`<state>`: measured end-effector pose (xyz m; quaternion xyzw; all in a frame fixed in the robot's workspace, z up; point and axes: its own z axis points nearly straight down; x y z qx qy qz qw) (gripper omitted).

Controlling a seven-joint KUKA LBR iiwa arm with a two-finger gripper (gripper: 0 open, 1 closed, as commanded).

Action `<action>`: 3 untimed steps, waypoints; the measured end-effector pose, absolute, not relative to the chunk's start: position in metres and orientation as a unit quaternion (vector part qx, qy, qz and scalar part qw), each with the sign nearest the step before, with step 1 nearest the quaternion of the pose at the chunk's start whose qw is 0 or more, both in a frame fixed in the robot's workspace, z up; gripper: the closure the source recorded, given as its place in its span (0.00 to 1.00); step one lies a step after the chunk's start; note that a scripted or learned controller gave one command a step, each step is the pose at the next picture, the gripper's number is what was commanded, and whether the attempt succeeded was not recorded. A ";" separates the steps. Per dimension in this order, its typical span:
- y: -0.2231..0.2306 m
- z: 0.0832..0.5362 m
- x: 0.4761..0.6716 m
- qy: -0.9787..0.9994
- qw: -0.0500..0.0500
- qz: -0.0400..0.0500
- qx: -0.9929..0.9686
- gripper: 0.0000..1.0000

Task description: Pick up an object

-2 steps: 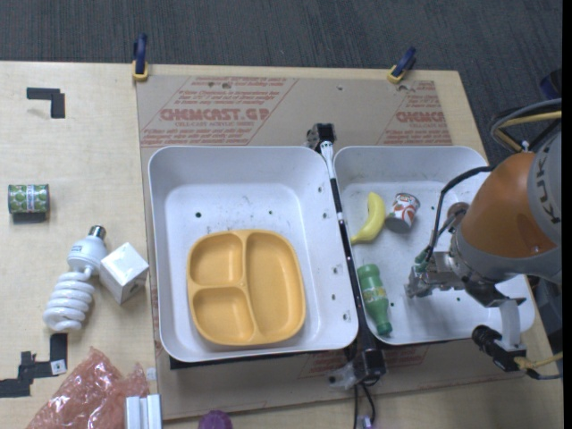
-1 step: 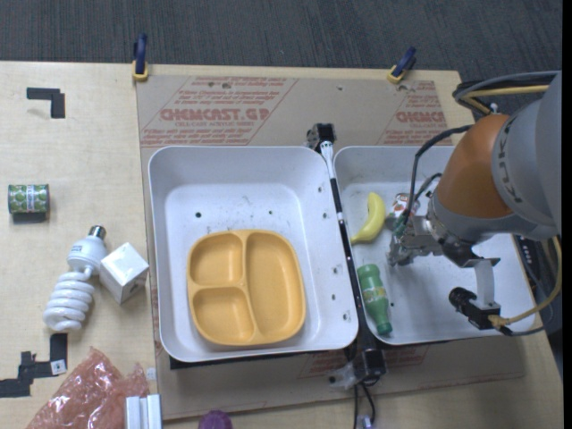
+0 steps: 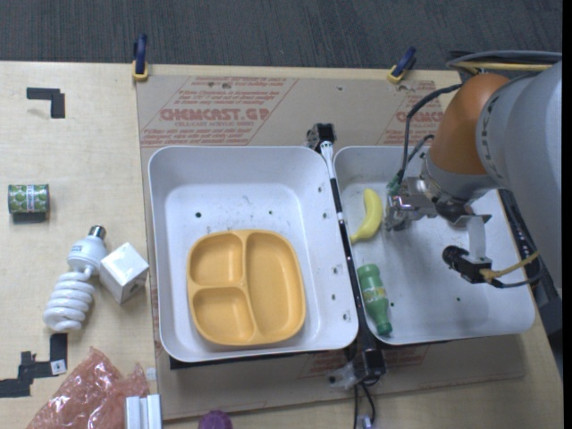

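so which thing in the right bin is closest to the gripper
The banana, lying just left of the gripper; the green bottle lies further off, near the bin's front-left corner.

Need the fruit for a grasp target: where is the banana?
The banana lies in the right bin, near its left wall, above the green bottle.

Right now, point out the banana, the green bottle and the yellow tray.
banana (image 3: 368, 214), camera view, middle of its curve.
green bottle (image 3: 373, 295), camera view, its body.
yellow tray (image 3: 288, 315), camera view, right rim.
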<state>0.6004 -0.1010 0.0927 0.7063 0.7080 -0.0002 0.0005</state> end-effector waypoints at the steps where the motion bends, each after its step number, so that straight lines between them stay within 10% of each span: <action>1: -0.109 0.092 0.534 0.706 0.000 0.000 0.708 0.00; 2: -0.102 0.090 0.639 0.707 -0.016 -0.010 0.707 0.00; 3: -0.108 0.092 0.569 0.707 0.000 0.000 0.707 0.00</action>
